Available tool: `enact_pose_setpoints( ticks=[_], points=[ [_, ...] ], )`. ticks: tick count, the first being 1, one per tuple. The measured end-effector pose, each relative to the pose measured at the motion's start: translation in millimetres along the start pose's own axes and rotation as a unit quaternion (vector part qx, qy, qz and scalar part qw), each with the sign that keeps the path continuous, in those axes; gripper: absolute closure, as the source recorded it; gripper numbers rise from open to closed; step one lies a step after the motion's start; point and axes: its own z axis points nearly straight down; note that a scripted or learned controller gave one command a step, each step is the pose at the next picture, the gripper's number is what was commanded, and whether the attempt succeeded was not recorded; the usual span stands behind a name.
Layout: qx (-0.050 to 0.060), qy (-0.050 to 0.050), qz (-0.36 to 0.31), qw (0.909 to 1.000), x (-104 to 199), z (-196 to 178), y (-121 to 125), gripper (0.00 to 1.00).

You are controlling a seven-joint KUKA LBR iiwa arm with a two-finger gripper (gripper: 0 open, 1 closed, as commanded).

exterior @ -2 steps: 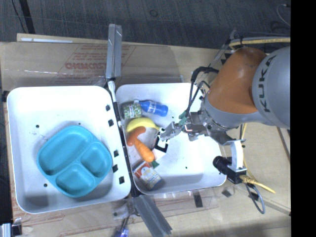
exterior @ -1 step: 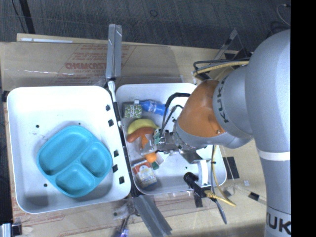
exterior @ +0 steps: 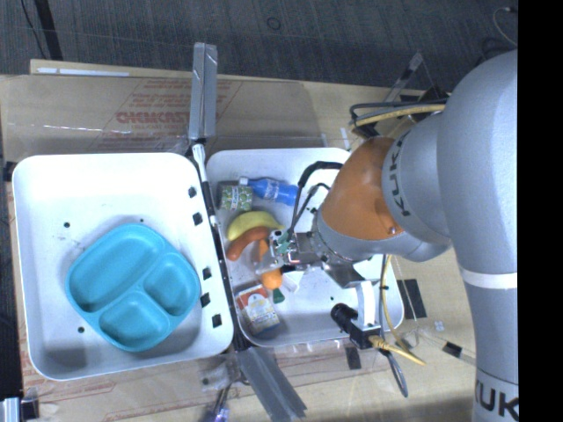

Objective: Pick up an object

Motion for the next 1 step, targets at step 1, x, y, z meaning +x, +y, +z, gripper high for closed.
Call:
enact_pose_setpoints(
  ticks=[1],
  points=[
    [0.002,0.0,-0.118,0.993,60.2,-109.3,35.3,1.0]
  ],
)
